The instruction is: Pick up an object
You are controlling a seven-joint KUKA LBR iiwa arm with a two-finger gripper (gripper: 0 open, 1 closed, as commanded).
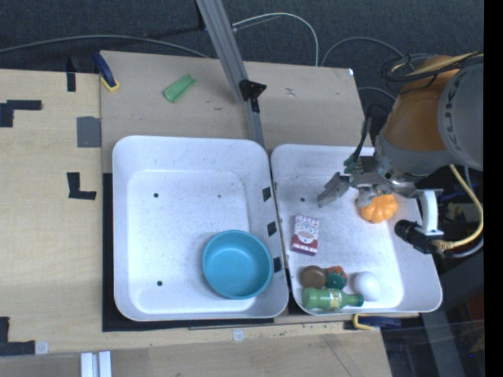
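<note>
Hovering over the right bin (pixel 409 285), jaws (pixel 336 188) hold nothing visible.

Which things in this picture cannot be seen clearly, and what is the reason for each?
- Tool, camera view: too small and blurred to tell its state.
- Orange object, camera view: the wrist covers its top, so its full shape is hidden.
- Small red box: its print is too small to read.
- Brown piece and green bottle in the right bin: they overlap, and their edges blur.
</note>
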